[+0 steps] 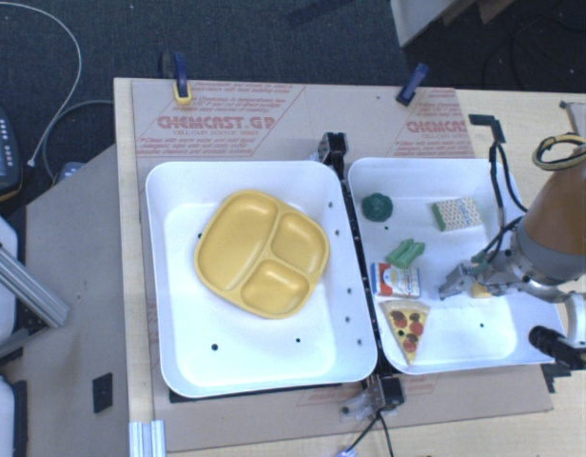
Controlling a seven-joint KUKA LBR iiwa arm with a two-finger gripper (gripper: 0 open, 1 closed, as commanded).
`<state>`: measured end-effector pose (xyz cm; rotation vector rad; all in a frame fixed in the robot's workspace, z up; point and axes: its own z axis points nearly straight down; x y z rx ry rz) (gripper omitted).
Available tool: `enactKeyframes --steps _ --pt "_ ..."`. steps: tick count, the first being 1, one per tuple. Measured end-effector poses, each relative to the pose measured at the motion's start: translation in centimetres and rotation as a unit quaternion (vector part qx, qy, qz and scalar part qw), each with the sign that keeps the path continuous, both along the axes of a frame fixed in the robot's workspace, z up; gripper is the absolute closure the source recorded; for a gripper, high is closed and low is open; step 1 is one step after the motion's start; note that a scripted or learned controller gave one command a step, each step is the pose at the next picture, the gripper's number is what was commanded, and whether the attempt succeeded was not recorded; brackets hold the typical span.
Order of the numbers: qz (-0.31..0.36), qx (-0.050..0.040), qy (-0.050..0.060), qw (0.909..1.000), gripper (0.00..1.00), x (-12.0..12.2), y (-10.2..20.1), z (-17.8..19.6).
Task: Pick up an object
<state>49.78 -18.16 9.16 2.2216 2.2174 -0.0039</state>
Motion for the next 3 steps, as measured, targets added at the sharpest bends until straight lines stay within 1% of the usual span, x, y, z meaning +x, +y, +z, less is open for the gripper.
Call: enactKeyframes --steps 1,2,3 --pt "0.000 -0.0020 -0.005 1.0000 1.00 0.3 -0.1 1.3" --pt "0.002 0.0013 -0.002 1.0000 1.00 0.8 0.8 6.2" --pt "0.002 0.0006 -0.003 1.0000 1.00 1.8 0.8 12.1"
